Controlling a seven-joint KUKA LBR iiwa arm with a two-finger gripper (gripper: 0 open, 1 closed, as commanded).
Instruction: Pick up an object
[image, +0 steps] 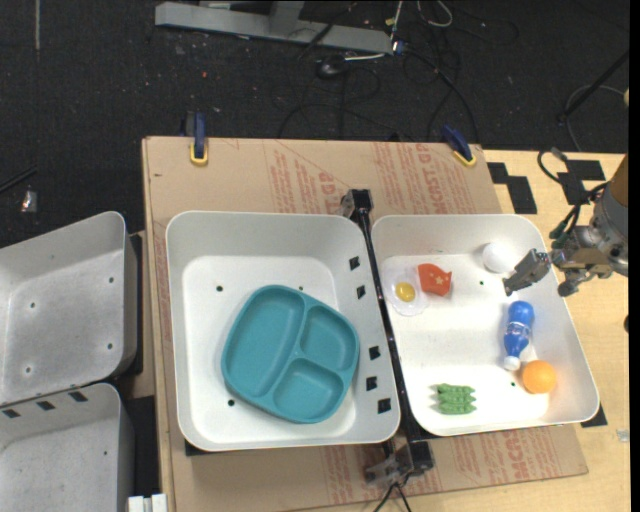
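The arm reached in from the right edge, wrist low and angled leftward. Its gripper (549, 268) hung with the jaws spread apart, one dark finger (525, 271) pointing down-left, nothing between them.

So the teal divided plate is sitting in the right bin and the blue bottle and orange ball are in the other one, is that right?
Not quite. The camera view shows the teal divided plate in the left bin, not the right. The blue bottle and orange ball are in the other one, the right bin.
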